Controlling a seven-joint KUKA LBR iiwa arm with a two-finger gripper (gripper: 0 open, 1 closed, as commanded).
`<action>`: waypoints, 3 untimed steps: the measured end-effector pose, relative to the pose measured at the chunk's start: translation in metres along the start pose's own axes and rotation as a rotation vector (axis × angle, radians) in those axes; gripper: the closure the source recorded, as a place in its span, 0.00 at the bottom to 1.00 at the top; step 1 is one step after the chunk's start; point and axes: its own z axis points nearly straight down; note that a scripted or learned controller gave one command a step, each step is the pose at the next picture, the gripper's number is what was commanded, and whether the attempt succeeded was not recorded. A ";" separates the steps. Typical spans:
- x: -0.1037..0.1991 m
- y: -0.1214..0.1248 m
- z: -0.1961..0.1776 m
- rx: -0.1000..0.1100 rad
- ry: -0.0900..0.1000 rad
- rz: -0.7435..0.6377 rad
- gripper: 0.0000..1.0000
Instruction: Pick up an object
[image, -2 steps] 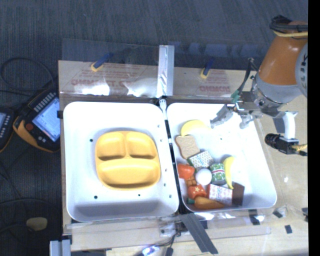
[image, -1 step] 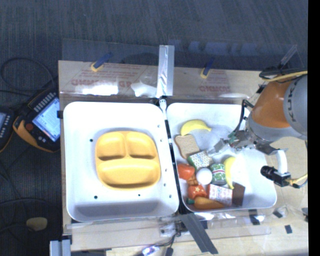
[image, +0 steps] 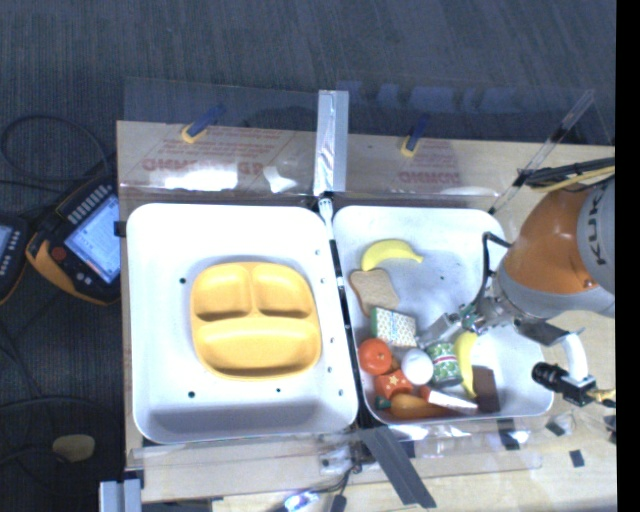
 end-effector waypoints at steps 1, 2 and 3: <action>-0.011 -0.033 -0.001 -0.009 -0.002 0.125 0.00; -0.028 0.016 -0.057 0.016 0.016 -0.269 0.00; -0.053 0.024 -0.081 0.017 0.015 -0.111 0.00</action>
